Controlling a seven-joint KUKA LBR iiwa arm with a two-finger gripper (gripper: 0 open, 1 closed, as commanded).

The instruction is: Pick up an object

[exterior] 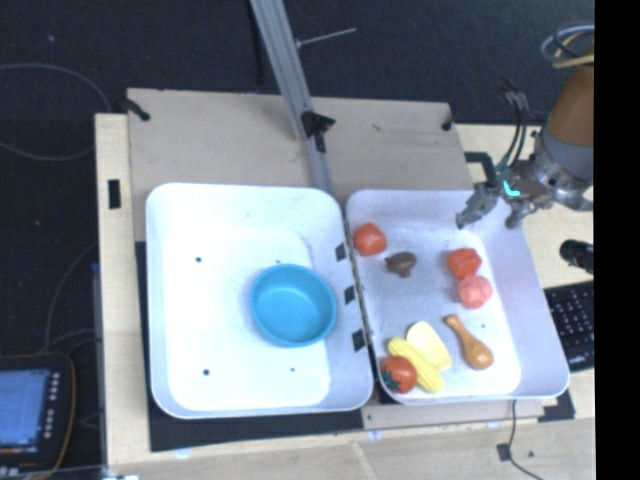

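gripper high over the right bin, nothing in it yet

i'm watching the gripper (492, 208) hang at the upper right of the frame, over the top edge of the right bin (535, 313), with its two dark fingers spread wide and nothing between them. any object counts here, and all the candidates sit in that bin.

closest below it is a red block-like piece (463, 262) touching a pinkish round ball (475, 291). my worry: they're packed together, so a finger coming down could land on one and shove the other, or pinch both and drop them. the round ones look smooth and glossy, likely to squirt out of a two-finger pinch.

mid-bin there's a small brown lump (401, 264), low and dull, easy to miss. a red tomato-like ball (369, 239) sits near the divider wall, where a finger could clip the rim.

lower down, an orange drumstick shape (470, 341) lies slanted, with a thin neck and a fat end. beside it a pale yellow wedge (429, 345) leans on a ribbed yellow corn piece (416, 365) and another red ball (399, 373), a tight heap.

the blue bowl (292, 304) sits alone in the left bin (190, 218), smooth plastic, too wide to pinch except at the rim.
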